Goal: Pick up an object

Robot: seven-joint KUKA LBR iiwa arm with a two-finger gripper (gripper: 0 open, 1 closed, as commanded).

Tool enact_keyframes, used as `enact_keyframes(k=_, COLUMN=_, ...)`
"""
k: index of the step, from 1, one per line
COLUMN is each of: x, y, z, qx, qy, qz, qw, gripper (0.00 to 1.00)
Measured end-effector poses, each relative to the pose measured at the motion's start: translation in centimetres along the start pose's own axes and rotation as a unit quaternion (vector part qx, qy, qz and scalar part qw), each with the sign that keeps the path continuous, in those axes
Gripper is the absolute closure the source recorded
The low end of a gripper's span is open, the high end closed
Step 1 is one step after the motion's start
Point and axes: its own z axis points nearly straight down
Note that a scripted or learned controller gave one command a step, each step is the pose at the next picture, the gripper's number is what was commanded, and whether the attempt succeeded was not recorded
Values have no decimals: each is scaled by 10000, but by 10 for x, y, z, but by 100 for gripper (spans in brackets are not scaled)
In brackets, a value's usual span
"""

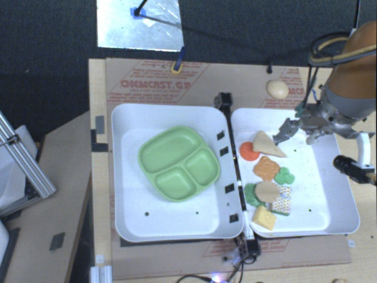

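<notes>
The right bin (336, 199) holds several toy food pieces along its left side. A tan wedge (268, 145) lies beside a red-orange disc (248, 152). Below them are an orange piece (266, 168), a green piece (285, 175), a tan round piece (266, 190), a patterned block (283, 201) and a yellow block (264, 217). My gripper (293, 138) hangs over the upper part of this bin, just right of the tan wedge. It is open, one finger (284, 130) near the wedge's tip, with nothing between the fingers.
A green divided plate (178, 163) lies in the left bin (126, 217). A cream egg-shaped object (277, 88) rests on the bench behind the right bin. A black divider (231, 158) runs between the bins. The right bin's right half is bare white floor.
</notes>
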Motion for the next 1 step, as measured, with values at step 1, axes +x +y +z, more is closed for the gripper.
enact_keyframes(k=1, x=0, y=2, z=-7, qx=-62, qy=-6, qz=-11, qw=10000, gripper=0)
